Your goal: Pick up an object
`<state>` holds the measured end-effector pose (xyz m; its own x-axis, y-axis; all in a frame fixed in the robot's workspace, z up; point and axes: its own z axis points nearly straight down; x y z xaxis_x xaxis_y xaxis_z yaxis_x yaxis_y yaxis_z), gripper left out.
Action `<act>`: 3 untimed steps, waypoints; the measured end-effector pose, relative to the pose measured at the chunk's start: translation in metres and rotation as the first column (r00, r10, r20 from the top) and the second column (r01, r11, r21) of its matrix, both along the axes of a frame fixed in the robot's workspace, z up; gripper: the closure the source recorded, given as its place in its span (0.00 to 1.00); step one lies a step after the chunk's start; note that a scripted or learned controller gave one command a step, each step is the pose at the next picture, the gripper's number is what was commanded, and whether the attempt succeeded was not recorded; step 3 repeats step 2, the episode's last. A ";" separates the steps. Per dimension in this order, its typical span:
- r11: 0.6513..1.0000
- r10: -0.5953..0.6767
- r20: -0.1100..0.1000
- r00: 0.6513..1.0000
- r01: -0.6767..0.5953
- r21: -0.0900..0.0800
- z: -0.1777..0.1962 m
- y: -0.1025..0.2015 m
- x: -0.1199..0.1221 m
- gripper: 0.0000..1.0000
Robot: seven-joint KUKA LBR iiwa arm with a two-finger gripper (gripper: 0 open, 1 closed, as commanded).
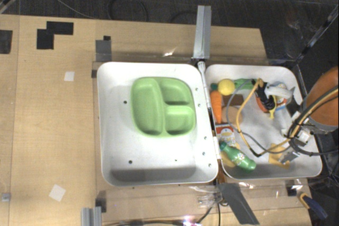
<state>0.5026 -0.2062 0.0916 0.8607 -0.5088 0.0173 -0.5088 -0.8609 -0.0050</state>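
End effector: at the right side of the right bin, low over its near-right part around, below the arm's orange band; whether it is clenched or released cannot be told, and nothing can be seen gripped.
Cables: yellow and black leads loop from the end effector leftward across the bin floor.
Carrot: an orange, tapered piece lies along the left wall of the right bin, well left of the end effector.
Yellow ball: a round, smooth shape sits just beyond the carrot, at the far-left corner of that bin.
Green bottle: a glossy green, rounded item lies tilted near the bin's near-left corner, left of the end effector.
Small box: a printed red and white packet lies between carrot and bottle.
Orange-black object: a small cluttered piece sits toward the far side; its shape is unclear.
Left bin: white, shallow, rounded corners, holding a pale green divided tray of smooth plastic with three compartments.
Tabletop: light wood-grain surface.
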 end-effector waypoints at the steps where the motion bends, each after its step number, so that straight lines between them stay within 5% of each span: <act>1: 0.985 0.175 -0.007 0.985 -0.175 -0.001 -0.002 0.062 -0.001 0.00; 2: 0.982 0.189 -0.012 0.982 -0.189 0.003 0.008 0.034 0.053 0.00; 3: 0.982 0.189 -0.012 0.982 -0.189 0.003 0.008 0.034 0.053 0.00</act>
